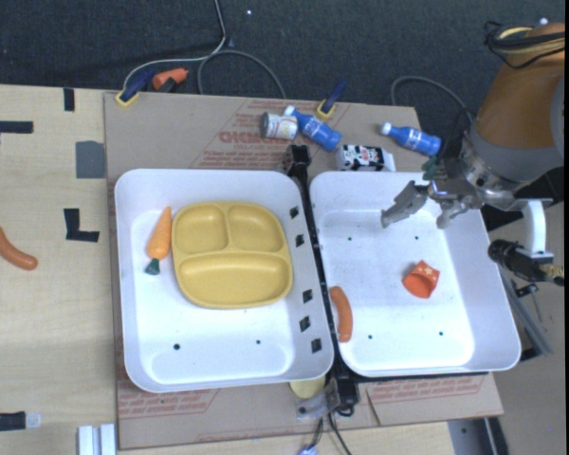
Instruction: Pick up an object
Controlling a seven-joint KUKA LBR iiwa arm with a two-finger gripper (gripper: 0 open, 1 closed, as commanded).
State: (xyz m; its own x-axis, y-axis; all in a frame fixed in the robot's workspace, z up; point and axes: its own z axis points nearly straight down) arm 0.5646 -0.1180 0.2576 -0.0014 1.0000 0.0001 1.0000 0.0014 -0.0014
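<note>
Lying nearest, along the right bin's (493,349) left wall: a toy sausage (341,313). Sitting mid-bin, well apart from it: a small red object (421,280). Hovering above the bin's upper right: the gripper (427,209), fingers spread wide, gripping nothing. Seemingly approaching a pick; next, likely moving over the red object and descending.

bench (38,349) – two white bins (133,349), bottles (412,139), sausage (11,247) on it

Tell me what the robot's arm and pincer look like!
The arm is fat and rounded, with a wide orange band above a grey wrist. Its pincer is made of two thin grey metal fingers sticking out from the wrist.
</note>
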